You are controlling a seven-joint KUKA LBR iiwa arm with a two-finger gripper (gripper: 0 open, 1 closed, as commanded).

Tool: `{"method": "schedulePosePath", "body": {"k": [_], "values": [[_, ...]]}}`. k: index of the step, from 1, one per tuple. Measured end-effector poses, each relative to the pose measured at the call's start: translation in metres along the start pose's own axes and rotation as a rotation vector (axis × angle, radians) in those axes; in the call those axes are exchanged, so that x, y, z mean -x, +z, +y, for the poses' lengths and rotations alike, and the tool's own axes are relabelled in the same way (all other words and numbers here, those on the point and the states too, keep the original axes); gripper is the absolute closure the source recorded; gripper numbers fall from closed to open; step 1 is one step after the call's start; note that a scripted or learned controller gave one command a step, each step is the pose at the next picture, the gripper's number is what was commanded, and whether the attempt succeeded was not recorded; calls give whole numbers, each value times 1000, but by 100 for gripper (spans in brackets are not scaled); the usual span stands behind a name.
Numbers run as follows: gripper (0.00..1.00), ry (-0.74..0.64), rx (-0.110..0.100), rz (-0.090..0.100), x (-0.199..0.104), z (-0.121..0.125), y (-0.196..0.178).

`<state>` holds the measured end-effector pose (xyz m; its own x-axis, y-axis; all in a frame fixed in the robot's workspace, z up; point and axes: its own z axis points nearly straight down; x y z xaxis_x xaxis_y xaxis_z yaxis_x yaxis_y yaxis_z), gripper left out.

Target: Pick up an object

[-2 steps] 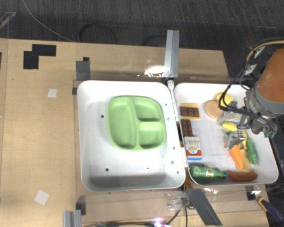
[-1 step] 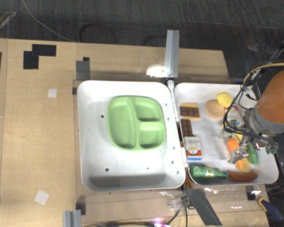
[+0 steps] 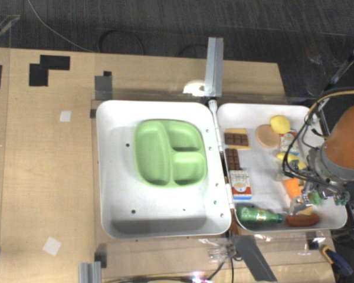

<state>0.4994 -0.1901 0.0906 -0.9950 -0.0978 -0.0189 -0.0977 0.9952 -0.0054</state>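
A: Why does the arm sit low over the right bin (image 3: 340,220)?
B: Judged from the task, it has come in to pick something. The hand (image 3: 304,200) sits among cables at the bin's near right corner, directly above a brown oblong item (image 3: 302,219) and just beside an orange piece (image 3: 291,187). Either could be the target; which one cannot be told. Whether the hand is open, closed or gripping anything cannot be told either, since cables and the wrist cover it.

A: And the other contents?
B: A green bottle (image 3: 258,216) lies on its side to the hand's left, along the near wall. Farther left stand a small carton (image 3: 239,183) and two chocolate-like bars (image 3: 236,138). Beyond the hand lie a tan disc (image 3: 265,135) and a yellow fruit (image 3: 279,123).

A: Any legible writing?
B: None; the carton's print is too small to read.

A: The left bin (image 3: 115,217)?
B: It holds a green divided tray (image 3: 168,152), well apart from the hand.
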Motion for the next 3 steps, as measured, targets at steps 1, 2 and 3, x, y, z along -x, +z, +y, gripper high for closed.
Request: {"method": "schedulePosePath", "body": {"k": [1, 2, 3], "values": [[100, -9, -7, -16, 6, 0, -14], [0, -9, -6, -15, 6, 0, -14], [0, 31, 2, 2, -5, -13, 0]]}}
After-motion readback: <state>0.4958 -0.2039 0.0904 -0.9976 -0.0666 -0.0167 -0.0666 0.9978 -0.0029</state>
